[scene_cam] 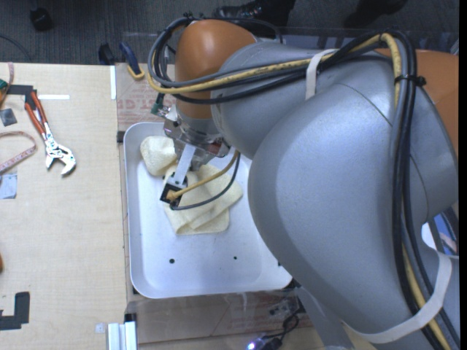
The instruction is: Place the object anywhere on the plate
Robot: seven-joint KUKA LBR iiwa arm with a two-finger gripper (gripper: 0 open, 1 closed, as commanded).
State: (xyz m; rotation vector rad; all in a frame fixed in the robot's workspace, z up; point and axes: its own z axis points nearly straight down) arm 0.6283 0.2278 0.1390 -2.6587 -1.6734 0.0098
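Most of the shot was eaten up by the grey arm (336,195) — its bulk hid the right side of the white bin (197,268) and everything past it. The gripper (191,143) sat low over the bin's upper-left corner, tucked under the orange band, and I couldn't tell if it was open or closed. Just beside it lay a cream rounded lump (155,155), and a pale yellow folded cloth (210,208) lay partly under it — which one was the object, hard to say. Red-handled pliers (55,154) lay on the wooden bench (66,232), well apart from the bin.
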